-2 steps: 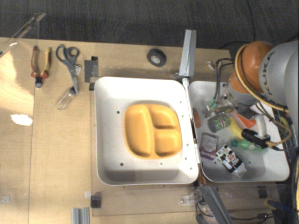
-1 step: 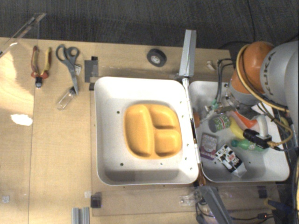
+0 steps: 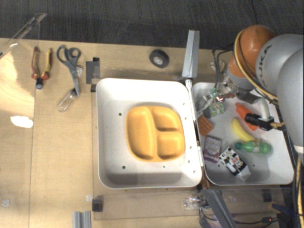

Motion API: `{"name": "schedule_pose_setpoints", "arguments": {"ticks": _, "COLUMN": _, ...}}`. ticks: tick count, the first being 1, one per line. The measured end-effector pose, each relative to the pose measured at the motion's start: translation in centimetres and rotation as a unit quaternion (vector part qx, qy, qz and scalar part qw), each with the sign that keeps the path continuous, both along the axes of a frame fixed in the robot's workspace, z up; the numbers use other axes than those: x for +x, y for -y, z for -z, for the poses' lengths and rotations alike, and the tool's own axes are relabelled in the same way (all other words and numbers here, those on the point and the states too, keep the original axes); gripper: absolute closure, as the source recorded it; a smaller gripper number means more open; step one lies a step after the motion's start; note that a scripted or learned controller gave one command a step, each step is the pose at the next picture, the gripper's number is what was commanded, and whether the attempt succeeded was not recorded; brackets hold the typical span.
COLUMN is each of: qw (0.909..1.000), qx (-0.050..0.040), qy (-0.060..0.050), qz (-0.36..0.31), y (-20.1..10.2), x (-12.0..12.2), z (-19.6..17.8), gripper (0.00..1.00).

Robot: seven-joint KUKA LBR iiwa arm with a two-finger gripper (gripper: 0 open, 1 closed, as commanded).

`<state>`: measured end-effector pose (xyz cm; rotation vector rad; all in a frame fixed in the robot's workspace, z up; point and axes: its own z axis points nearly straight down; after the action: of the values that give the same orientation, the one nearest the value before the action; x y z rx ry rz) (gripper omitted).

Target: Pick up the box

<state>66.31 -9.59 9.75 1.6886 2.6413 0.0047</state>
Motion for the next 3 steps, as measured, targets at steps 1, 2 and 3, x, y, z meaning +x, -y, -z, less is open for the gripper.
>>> {"name": "schedule_pose_setpoints", "arguments": {"ticks": 1, "qw": 1.0000, "qx": -0.0002, "qy": 0.004, "qz": -0.002, "y": -0.1, "x": 0.2, "z": -1.3, "gripper": 1.00}}
{"name": "schedule_pose_setpoints", "arguments": {"ticks": 2, "qw": 0.9996, "qx": -0.0023, "qy": 0.011, "qz": 0.026, "y": 4.9, "x": -6.4, "z": 0.1, "gripper": 1.00}}
{"name": "schedule_pose_setpoints", "arguments": {"ticks": 3, "qw": 0.9997, "qx": -0.0011, "qy": 0.004, "qz": 0.026, "y": 4.8, "x": -6.8, "z": 0.8, "gripper": 0.00}}
